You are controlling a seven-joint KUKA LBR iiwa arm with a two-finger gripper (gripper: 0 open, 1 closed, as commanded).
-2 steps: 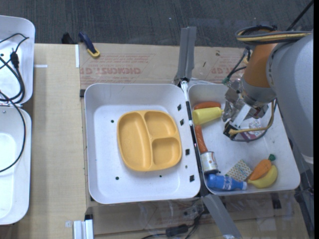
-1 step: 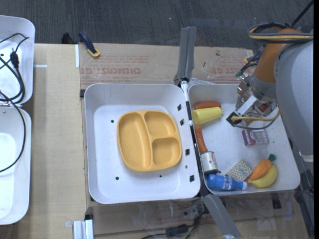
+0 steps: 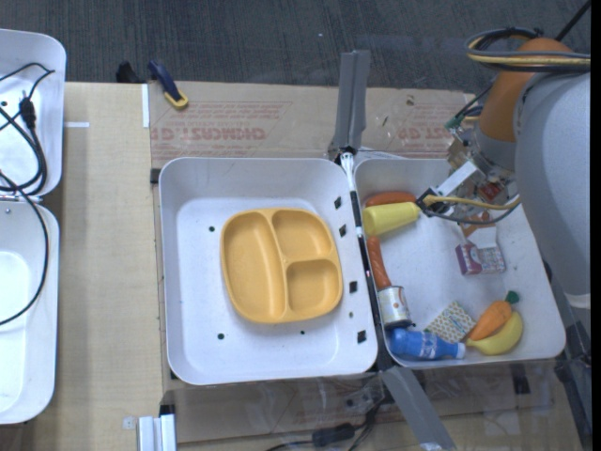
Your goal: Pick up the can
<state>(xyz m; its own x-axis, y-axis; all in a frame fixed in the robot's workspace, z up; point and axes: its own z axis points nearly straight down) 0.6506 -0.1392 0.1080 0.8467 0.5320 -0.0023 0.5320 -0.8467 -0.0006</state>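
The can is small and silver with a brownish label. It lies on its side against the left wall of the right bin, between a long orange stick and a blue bottle. My gripper hangs over the far right part of the same bin, well up and to the right of the can and apart from it. The wrist and cables crowd around it, and I see nothing held in it.
A yellow divided plate sits in the left bin. The right bin also holds a yellow cylinder, a red-orange piece, a pink packet, a patterned pad, a toy carrot and a banana.
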